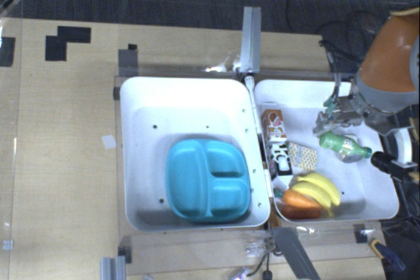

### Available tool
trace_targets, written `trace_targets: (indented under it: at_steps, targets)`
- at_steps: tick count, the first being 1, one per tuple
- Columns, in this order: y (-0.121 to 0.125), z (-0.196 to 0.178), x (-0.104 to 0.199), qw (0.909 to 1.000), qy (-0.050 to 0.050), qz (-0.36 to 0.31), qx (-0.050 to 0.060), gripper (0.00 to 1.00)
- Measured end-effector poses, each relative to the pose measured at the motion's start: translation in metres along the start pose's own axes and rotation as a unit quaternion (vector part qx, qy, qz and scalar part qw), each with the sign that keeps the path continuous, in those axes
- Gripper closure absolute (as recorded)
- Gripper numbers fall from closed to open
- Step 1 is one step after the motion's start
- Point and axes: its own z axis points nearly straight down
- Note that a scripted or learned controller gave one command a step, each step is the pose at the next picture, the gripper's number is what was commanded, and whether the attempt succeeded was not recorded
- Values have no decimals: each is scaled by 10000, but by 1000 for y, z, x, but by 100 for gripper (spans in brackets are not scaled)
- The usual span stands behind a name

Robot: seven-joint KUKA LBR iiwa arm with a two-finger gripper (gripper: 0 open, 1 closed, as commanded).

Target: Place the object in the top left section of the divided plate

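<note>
Arm (394,69) cropped; pincer (336,116) perhaps blurred

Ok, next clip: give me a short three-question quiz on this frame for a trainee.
1. True or false: the blue divided plate lies in the left bin.
2. Which lies nearest the pincer? A bananas B green bottle C carrot
3. Fill in: the plate has ___ sections.

Key: 1 true; 2 B; 3 three.

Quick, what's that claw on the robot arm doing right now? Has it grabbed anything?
Gripper: over the right bin, just above the green bottle; whether it is open or closed cannot be told, and nothing shows between its fingers.
</note>
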Motion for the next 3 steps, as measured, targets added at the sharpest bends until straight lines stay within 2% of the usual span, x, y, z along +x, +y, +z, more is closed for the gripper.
trace_targets:
  at_steps: [1, 2, 3]
  targets:
    - [-4, 106, 4, 9998, -28, 136, -118, 100]
    - [-22, 102, 10, 9812, 5, 1931, -18, 100]
    - [36, 29, 42, 9887, 3, 1500, 3, 100]
